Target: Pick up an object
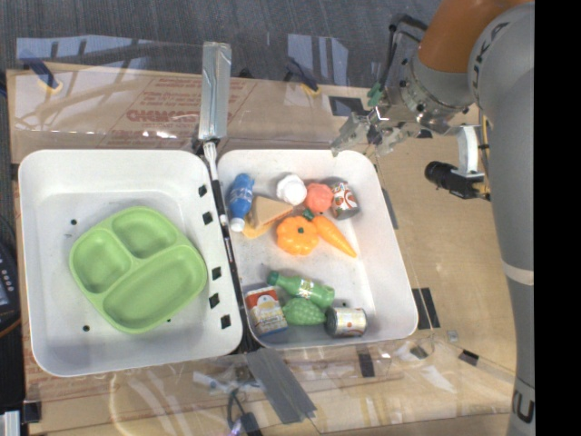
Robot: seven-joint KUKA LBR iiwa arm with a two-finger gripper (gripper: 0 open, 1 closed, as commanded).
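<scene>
Camera view: gripper (363, 139) hangs just past the far right corner of the right bin (392, 271), above its rim, fingers spread apart w/ nothing between them. Arm (481, 34) comes in from upper right, orange band above wrist.

Rel. to the small orange pumpkin (296, 234) near the bin's middle: carrot (334, 236) touching its right side; blue bottle (240, 198) up-left by the divider; white cap (291, 189) and pinkish-red ball (320, 196) just above; red/white can (342, 200) up-right. Green bottle (302, 288) below it; red tin (265, 309), green bumpy fruit (304, 312), silver can (346, 321) lower still along the near wall.

Left bin (45, 243): green divided plate (138, 269), well left of pumpkin.
</scene>
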